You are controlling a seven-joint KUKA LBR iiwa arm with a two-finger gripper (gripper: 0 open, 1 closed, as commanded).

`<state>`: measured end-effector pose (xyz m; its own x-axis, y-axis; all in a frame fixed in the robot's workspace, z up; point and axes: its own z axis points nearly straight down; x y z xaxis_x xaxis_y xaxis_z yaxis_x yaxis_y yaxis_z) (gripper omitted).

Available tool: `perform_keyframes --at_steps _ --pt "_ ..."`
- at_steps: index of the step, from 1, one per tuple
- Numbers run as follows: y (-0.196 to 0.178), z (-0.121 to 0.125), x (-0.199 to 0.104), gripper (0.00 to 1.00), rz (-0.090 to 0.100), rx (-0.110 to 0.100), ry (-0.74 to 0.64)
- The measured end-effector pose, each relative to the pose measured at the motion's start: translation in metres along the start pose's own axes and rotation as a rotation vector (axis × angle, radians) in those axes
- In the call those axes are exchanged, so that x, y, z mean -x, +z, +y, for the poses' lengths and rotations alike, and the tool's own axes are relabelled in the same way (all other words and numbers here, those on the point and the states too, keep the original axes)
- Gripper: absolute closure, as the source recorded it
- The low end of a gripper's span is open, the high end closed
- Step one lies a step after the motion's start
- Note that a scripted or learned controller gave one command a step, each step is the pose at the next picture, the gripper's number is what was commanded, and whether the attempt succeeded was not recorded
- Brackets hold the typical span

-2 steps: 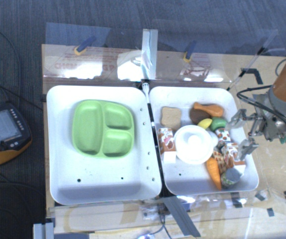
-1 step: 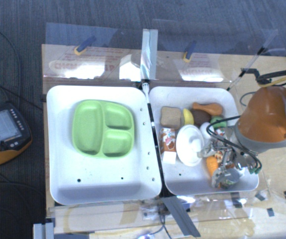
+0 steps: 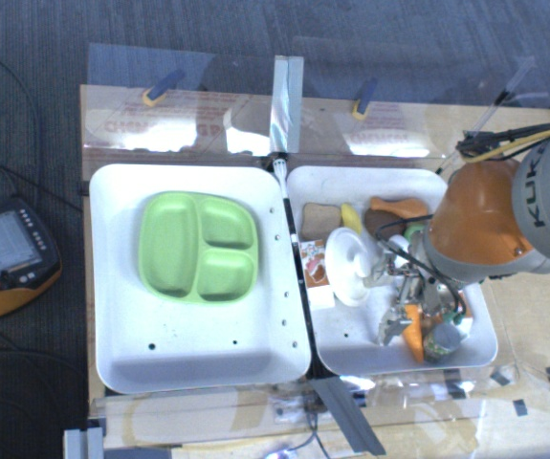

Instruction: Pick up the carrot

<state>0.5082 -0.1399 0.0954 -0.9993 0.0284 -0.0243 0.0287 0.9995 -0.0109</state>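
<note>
Clearly the pick is under way but not finished. The grey arm with its orange band (image 3: 480,218) reaches into the right-hand shallow white bin (image 3: 332,352), and its two-finger gripper (image 3: 404,325) hangs low in the near right corner of that bin, right at the small orange carrot (image 3: 413,339). The carrot lies on the bin floor there, slanted, beside a rounded grey-green object (image 3: 442,340) that I cannot identify. The metal fingers stand on either side of the carrot's upper end, so the pincer looks parted around it, though from this angle I cannot tell whether the pads touch it.

Farther back in that same bin sit a white cup-like piece (image 3: 346,256), a yellow banana-shaped toy (image 3: 351,218), a brown block (image 3: 319,220) and an orange-brown curved item (image 3: 399,206). The left bin (image 3: 112,352) holds a light green divided plastic plate (image 3: 198,245), well away from the action.

By my reckoning, the approach and the descent are done. What remains is the squeeze and the lift: the carrot rests on the floor of the bin, so nothing counts as picked yet.
</note>
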Motion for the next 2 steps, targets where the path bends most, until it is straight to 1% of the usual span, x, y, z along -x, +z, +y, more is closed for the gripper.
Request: perform_keyframes --at_steps 1,2 --pt "-0.0027 0.0039 -0.0141 0.0 -0.017 -0.011 -0.127" --pt "-0.0022 -0.0002 -0.0116 0.0 -0.012 -0.006 -0.177"
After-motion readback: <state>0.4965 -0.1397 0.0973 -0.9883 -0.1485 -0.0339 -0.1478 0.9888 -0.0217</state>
